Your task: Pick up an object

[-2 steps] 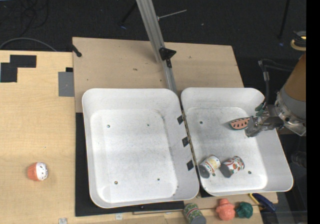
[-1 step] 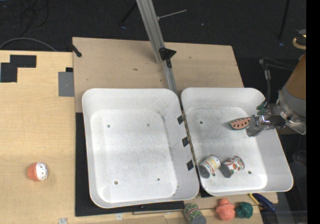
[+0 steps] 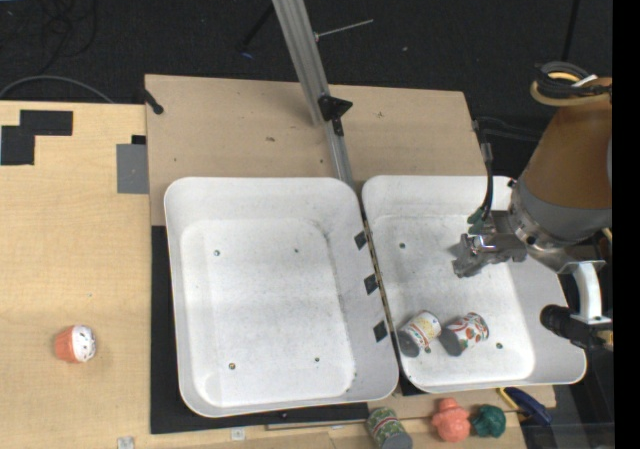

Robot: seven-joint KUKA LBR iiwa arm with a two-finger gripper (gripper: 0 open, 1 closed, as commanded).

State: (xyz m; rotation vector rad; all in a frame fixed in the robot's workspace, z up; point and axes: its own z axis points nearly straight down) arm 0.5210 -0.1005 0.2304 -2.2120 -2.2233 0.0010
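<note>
Camera view
Landmark: the right bin (image 3: pixel 440 202), the white tray on the right half of the desk (image 3: pixel 250 112); every place below is given from it.
Arm: the grey arm with its orange band (image 3: pixel 572 152) comes in over the right bin's right edge, its wrist above the tray's right side.
Claw: the claw (image 3: pixel 470 257) hangs over the middle-right of the right bin's floor, well apart from both cans; nothing shows between its tips, and whether it is wide or narrow I cannot tell at this size.
Cream can: a small can with a pale label (image 3: pixel 420 331) lies on its side near the right bin's front edge, towards its left corner.
Red-and-white can: a second small can (image 3: pixel 465 329) lies on its side just beside the first, to its right, also near the right bin's front edge; whether the two touch is unclear.
Left bin: the other white tray (image 3: pixel 190 207) sits against the right bin's left wall, black clips along the seam.
Metal rail: a slanted aluminium rail (image 3: pixel 300 32) runs up and away from the right bin's back-left corner.
In front of the right bin: a greenish can (image 3: pixel 385 427), a pink lumpy toy (image 3: pixel 450 419) and a dark green toy (image 3: pixel 489 421) lie in a row outside its front rim.
Far left: a round orange-and-white toy (image 3: pixel 75 344) lies on the pale wooden surface, well apart from the right bin, beyond the left bin.
</note>
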